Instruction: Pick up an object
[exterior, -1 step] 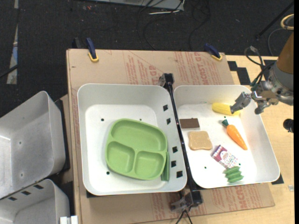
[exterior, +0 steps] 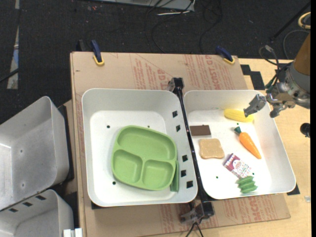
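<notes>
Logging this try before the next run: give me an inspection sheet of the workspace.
Surface: cardboard-topped bench bearing two white bins, left bin and right bin.
Job's things: in the right bin, yellow corn, carrot, brown block, toast slice, pink packet, green ridged piece.
Clutter: green divided plate in the left bin.
Gripper: gripper over the right bin's far right, open, beside the corn, holding nothing.
Cables: black cables on the floor beyond the bench.
Surroundings: spare white bins at left; blue-and-yellow clamps on the bench's far edge.
</notes>
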{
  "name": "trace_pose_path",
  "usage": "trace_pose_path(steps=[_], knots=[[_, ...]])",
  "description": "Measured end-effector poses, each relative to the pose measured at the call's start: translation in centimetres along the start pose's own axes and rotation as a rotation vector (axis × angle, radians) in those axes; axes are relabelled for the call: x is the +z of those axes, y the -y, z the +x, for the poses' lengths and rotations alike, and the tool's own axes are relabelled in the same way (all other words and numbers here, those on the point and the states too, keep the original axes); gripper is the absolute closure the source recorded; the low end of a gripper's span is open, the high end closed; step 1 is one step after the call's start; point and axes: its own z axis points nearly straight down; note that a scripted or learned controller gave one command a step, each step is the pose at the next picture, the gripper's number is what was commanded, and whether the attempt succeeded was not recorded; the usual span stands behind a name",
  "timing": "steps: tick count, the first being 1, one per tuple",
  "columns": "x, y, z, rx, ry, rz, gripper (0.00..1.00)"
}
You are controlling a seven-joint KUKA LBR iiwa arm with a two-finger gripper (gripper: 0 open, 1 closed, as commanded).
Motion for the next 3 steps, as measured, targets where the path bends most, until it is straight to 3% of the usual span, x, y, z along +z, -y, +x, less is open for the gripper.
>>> trace_pose_path(steps=[2, 3], knots=[[11.7, -0.1, -1.7, 0.003, -0.001, 0.004, 0.00], [14.3, -0.1, -1.6, 0.002, -0.001, 0.003, 0.00]])
